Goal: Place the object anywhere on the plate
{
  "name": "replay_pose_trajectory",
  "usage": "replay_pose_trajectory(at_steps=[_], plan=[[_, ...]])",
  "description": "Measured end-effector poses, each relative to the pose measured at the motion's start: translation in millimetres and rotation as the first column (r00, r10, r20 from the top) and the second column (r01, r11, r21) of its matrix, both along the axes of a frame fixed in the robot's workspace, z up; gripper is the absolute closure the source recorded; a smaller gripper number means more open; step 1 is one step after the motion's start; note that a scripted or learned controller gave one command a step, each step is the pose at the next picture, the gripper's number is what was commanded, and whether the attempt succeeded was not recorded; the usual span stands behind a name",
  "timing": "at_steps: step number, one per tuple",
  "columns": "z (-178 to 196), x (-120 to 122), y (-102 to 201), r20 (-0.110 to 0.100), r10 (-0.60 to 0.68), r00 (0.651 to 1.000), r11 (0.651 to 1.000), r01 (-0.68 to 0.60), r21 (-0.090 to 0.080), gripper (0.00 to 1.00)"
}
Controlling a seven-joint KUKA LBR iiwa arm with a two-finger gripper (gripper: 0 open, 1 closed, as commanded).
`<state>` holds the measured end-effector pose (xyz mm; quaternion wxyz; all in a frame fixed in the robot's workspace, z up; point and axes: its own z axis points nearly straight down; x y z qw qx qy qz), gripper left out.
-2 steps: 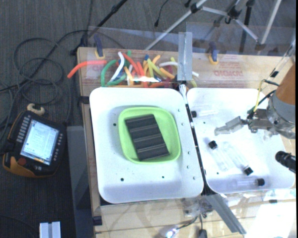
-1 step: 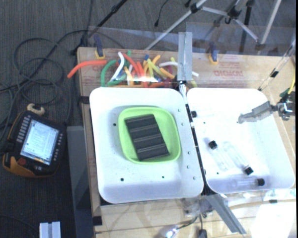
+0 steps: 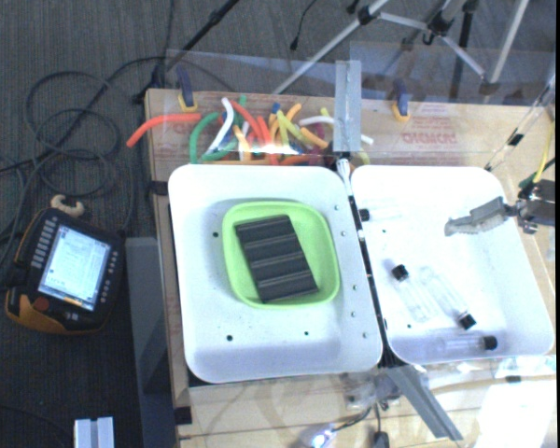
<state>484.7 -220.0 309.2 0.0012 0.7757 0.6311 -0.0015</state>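
A square lime-green plate [image 3: 234,227] lies in the middle of the left white bin [image 3: 196,306]. A dark grey ridged block [image 3: 275,258] rests flat on the plate, slightly turned, and covers most of its centre. My gripper [image 3: 459,222] hovers over the upper right part of the right bin [image 3: 504,278], far from the plate and the block. It points left, and nothing is visibly held in it.
Several clear tubes with black caps [image 3: 429,297] lie in the right bin below the gripper. Coloured tubes [image 3: 252,133] are piled behind the left bin. A teach pendant [image 3: 65,269] sits on the floor at the left.
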Motion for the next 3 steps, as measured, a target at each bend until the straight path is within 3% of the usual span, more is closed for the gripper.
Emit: replay_pose_trajectory(at_steps=[1, 2, 3], plan=[[-31, 0, 8, 0.001, -0.132, 0.991, 0.991, 0.132, 0.001, 0.00], [-92, -1, 8, -0.001, -0.172, 0.985, 0.985, 0.172, 0.002, 0.00], [-143, 87, 22, -0.003, -0.140, 0.990, 0.990, 0.140, 0.001, 0.00]])
